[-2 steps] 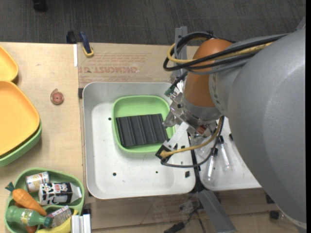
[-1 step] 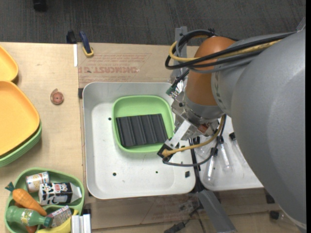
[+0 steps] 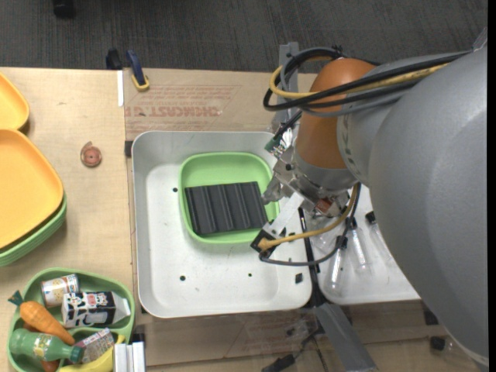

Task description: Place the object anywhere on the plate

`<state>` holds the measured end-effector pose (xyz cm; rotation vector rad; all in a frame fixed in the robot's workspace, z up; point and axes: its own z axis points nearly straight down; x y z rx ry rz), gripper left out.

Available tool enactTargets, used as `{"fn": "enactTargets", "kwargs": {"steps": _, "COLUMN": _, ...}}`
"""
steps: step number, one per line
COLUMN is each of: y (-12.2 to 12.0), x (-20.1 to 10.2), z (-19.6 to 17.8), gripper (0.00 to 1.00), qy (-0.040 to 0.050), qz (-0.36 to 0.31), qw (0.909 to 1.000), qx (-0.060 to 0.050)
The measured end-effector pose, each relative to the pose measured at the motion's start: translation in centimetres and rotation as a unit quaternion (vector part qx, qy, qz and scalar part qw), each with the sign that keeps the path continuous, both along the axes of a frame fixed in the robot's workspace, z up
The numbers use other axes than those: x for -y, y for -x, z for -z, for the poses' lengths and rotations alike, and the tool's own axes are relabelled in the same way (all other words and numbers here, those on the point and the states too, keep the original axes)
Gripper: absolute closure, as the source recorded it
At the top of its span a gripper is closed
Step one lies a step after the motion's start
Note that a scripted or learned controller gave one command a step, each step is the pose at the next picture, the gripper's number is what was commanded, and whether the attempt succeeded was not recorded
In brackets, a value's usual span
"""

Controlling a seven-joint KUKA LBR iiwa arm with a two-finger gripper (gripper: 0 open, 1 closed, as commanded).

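Note:
A green square plate [image 3: 223, 163] sits in the left white bin [image 3: 159, 231], toward its back. A dark grey ribbed rectangular object [image 3: 225, 208] lies flat on the plate and covers most of its floor. My gripper [image 3: 277, 191] hangs at the plate's right rim, beside the object's right end. It sits below the orange wrist band [image 3: 332, 115], and the arm's bulk hides most of it. Cables loop around the wrist.
The right bin [image 3: 372, 281] lies mostly under the arm, with clear plastic items in it. Yellow plates [image 3: 23, 177] are stacked at the far left. A green bowl [image 3: 66, 316] of toy food sits at the bottom left. A small pink disc [image 3: 91, 155] lies on the bench.

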<state>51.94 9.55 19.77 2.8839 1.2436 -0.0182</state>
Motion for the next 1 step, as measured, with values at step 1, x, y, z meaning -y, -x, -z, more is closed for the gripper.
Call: {"fn": "enactTargets", "kwargs": {"steps": 1, "y": -3.98, "x": 5.27, "z": -2.4, "gripper": 0.0, "qy": -0.001, "qz": 0.045, "qw": 0.999, "qx": 0.003}}
